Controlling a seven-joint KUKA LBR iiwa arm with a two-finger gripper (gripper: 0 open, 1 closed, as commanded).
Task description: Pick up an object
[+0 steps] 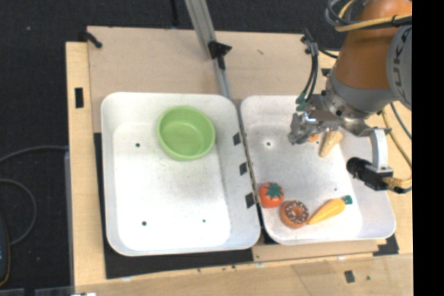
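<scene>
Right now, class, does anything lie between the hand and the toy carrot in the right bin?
Nothing visible does. Bare bin floor separates the hand from the toy carrot; the doughnut sits beside it.

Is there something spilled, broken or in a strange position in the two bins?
Nothing stands out. The green plastic bowl sits upright in the left white bin; the red tomato toy, chocolate doughnut toy and orange carrot toy lie together, intact.

arm (378, 45) cut off (right edge), tan object (331, 142) half hidden
</scene>
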